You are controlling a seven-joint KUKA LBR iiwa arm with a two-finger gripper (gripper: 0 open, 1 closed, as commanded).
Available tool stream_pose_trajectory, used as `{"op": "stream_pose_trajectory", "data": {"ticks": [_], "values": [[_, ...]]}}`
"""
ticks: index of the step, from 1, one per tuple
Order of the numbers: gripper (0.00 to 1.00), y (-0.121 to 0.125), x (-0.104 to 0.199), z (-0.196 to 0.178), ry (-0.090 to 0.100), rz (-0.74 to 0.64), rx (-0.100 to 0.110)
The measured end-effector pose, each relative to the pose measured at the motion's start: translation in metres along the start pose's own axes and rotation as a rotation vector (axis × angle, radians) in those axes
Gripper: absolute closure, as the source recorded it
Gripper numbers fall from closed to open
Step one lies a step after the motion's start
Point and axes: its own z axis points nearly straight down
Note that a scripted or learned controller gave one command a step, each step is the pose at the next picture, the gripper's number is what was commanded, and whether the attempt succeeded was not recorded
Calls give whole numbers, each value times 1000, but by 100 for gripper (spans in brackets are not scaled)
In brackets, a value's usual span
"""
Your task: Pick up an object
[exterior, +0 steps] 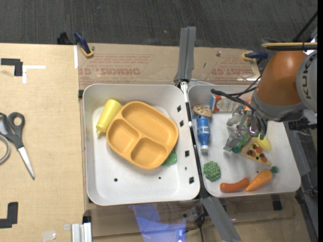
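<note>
Two white bins sit side by side, and the arm is down in the right bin [290, 183], so the reach looks made while the pick itself is not yet shown as done. The gripper [237, 137] hangs low over the middle of that bin, its metal end just beside the pizza slice [256, 153] and perhaps touching its near edge; from this slanted view I cannot tell how wide it stands or whether anything sits in it. No object appears lifted: the pizza slice lies flat on the bin floor, the blue bottle [203, 131] rests along the left wall, the green broccoli [212, 171] sits near the front, and the red sausage [234, 186] and carrot [261, 179] lie at the front edge. By my reading the likeliest target is the pizza slice, being nearest. What remains is closing on it and raising it clear. The left bin [136, 188], holding the orange divided plate [142, 134] and yellow bottle [108, 115], is untouched
</note>
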Motion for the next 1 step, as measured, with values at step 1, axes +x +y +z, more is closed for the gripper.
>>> {"op": "stream_pose_trajectory", "data": {"ticks": [1], "values": [[100,0,-1,-10,-5,0,-1]]}}
